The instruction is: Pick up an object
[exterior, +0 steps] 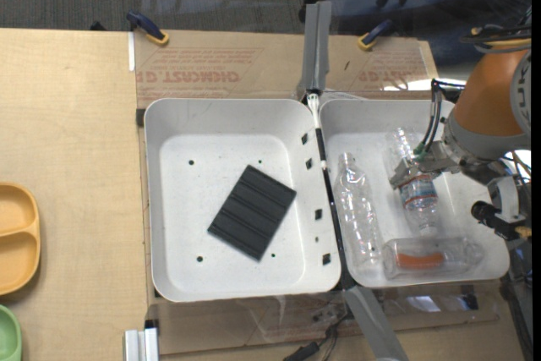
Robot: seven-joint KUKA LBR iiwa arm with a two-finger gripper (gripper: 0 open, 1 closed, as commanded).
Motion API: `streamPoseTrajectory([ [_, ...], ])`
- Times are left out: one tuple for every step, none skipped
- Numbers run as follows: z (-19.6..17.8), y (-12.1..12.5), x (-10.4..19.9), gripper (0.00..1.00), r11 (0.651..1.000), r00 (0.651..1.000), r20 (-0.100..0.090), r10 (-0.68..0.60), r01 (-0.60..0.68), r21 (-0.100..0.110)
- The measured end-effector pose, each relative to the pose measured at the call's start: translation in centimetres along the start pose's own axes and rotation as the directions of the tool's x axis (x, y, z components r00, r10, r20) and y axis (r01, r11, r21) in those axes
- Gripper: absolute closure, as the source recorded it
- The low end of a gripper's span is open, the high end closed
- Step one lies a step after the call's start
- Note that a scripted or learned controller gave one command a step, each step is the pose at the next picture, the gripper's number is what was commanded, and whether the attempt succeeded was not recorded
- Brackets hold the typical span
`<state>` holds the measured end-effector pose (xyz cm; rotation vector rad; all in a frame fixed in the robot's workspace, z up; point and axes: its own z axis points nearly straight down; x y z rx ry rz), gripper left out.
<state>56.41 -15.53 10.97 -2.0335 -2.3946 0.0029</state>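
Our pincer (412, 175), grip state we cannot tell, sits low in the right bin (499, 266) atop an upright-lying clear bottle (420, 197); we'd centre over its body before closing, avoiding neighbouring bottles.

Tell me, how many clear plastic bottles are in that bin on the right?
3: one along the bin's left wall, one in the middle under the gripper, one along the near wall. More may hide beneath the arm.

Bench (68, 139): two white bins (169, 207) mid-frame on cardboard sheet (203, 72); orange tray (17, 237) at left edge.
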Motion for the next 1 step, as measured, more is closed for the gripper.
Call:
streamPoseTrajectory([
  [-7.15, 5.07, 2.09, 1.00, 1.000, 1.000, 0.000, -0.011, 0.011, -0.001],
])
